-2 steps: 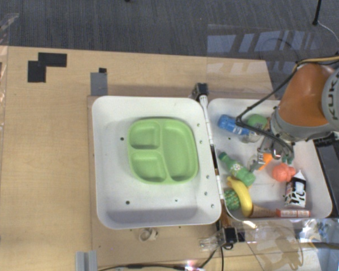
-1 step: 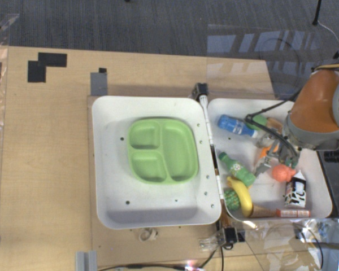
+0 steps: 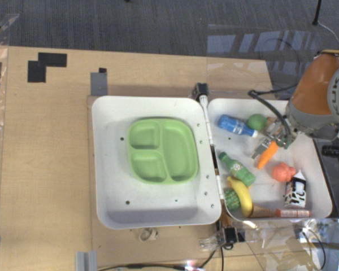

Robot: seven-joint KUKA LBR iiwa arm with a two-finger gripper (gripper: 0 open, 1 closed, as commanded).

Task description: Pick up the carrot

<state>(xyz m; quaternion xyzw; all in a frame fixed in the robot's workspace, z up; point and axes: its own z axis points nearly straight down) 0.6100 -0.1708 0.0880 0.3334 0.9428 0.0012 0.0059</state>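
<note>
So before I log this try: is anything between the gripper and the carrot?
Nothing visible. The gripper is right at the carrot's upper end in the right bin; the green ball and blue bottle lie off to the side.

The arm (image 3: 322,95) runs off the right edge, so only its orange band and grey wrist show. The gripper (image 3: 273,141) sits over the upper end of the carrot (image 3: 265,157), hiding it; whether the fingers grip it is unclear. The green bottle (image 3: 233,199) lies partly under the banana (image 3: 241,194). Print on the small carton (image 3: 295,192) is perhaps a cow pattern, too small to read.
</note>
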